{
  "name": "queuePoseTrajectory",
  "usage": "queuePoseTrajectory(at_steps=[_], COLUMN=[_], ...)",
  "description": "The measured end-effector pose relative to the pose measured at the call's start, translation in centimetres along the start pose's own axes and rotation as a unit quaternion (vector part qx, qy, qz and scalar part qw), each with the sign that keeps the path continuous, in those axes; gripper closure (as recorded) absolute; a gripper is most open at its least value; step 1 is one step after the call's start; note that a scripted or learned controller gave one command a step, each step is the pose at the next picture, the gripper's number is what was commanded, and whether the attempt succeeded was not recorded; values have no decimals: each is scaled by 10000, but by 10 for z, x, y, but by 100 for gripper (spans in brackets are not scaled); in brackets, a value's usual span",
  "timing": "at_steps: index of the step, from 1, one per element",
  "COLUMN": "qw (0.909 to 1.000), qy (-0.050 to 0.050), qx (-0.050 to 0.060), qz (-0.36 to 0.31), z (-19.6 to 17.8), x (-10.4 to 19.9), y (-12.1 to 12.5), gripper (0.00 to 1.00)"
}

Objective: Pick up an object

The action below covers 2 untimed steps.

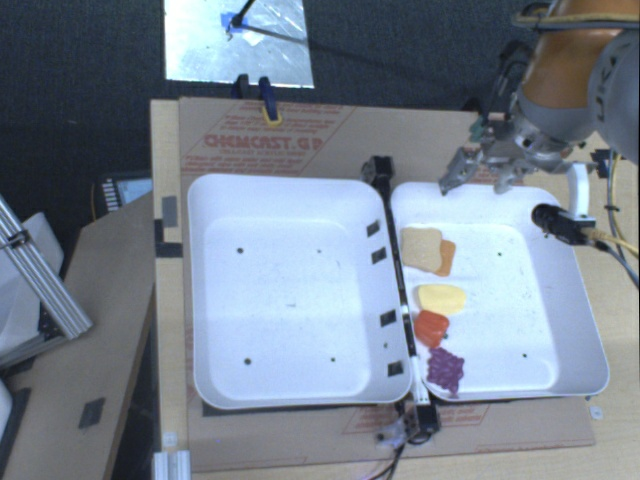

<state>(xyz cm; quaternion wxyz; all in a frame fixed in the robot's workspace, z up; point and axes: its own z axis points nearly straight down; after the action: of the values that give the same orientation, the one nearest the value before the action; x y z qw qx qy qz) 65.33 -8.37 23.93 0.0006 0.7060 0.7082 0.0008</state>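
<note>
We're looking down on two white bins side by side on the bench. The gripper [478,176] hangs over the far edge of the right bin [560,298], near that bin's far left corner, and we can see its two fingers spread apart with nothing between them. The grey arm [575,63] with its orange band comes in from the right behind it.

Down in the right bin, everything sits along its left edge. Nearest the far end we've got a tan slice of bread [422,250] with an orange piece [447,257] tucked against its right side. Just below that lies a yellow piece [441,298], then a red piece [432,327] touching it, and a purple bunch of grapes [445,369] by the near left corner. All of them lie flat on the bin floor, well apart from the gripper.

The left bin [290,288] sits alongside, touching the right one down the middle.
</note>
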Motion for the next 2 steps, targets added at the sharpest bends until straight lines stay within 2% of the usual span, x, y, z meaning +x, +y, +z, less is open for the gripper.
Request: queuePoseTrajectory(at_steps=[1,2], qw=[10000,10000], qy=[2,-22], qx=[-16,-60], qz=[-12,22], z=[-11,-156], x=[0,-44], y=[1,-21], gripper=[100,100])
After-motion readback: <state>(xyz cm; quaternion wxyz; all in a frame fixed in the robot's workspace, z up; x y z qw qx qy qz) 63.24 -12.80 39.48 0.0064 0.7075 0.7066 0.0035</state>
